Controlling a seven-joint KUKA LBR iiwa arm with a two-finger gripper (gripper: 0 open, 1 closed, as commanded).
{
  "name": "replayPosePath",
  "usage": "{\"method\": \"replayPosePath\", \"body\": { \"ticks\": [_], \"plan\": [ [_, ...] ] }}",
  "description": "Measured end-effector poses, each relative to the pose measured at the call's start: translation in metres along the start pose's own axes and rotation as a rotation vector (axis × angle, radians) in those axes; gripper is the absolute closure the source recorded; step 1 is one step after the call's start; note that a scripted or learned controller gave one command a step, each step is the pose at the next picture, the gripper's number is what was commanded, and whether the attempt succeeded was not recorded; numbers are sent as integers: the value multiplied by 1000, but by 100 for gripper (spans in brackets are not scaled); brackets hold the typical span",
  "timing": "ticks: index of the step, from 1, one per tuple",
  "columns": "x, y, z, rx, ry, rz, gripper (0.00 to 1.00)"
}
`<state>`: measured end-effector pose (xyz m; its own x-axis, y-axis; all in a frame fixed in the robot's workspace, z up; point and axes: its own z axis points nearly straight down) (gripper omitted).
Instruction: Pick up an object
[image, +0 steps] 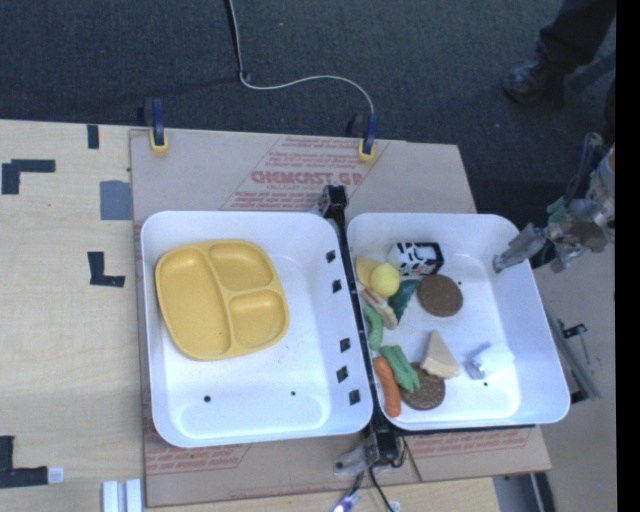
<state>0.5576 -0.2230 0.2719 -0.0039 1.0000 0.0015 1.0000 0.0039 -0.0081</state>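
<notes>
The right bin holds several toy foods. A black-and-white piece lies near its back, with a yellow lemon and a brown round cookie just in front. Further forward are green pieces, an orange carrot, a pale cheese wedge, a second brown disc and a small white object. My gripper hangs at the bin's far right side, over the rim, apart from all the toys and with nothing visibly held.
The left bin carries a yellow divided plate. A black divider with clips runs between the bins. Both bins rest on a cardboard sheet clamped at the back. The arm's wrist enters from the right edge.
</notes>
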Motion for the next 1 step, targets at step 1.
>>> {"method": "replayPosePath", "body": {
  "ticks": [1],
  "plan": [
    [-1,-1,-11,2,0,0,100]
  ]
}}
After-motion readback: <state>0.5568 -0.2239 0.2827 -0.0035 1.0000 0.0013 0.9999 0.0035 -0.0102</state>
